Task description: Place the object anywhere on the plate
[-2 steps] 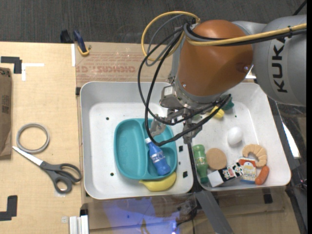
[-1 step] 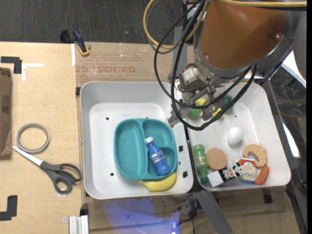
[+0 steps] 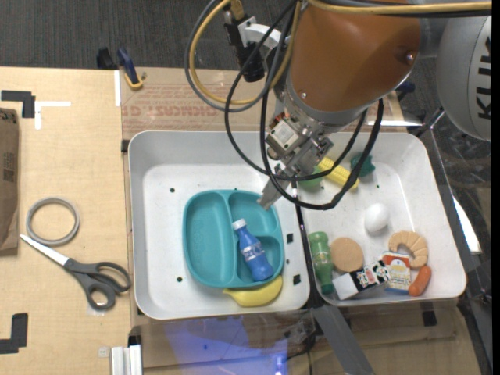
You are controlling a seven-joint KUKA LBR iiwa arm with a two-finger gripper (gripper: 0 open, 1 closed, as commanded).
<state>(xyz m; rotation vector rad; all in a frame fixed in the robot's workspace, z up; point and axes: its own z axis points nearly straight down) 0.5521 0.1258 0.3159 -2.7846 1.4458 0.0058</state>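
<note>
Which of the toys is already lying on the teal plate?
The small blue bottle: it lies in the right compartment of the teal plate. The other toys lie off it, mostly in the right bin.

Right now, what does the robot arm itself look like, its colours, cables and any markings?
The arm is grey with a broad orange band above the wrist, and part of black lettering shows on its grey shell. Black cables and one yellow cable loop around the wrist. Below sits a metal block carrying a slim grey pincer, its finger state unclear.
</note>
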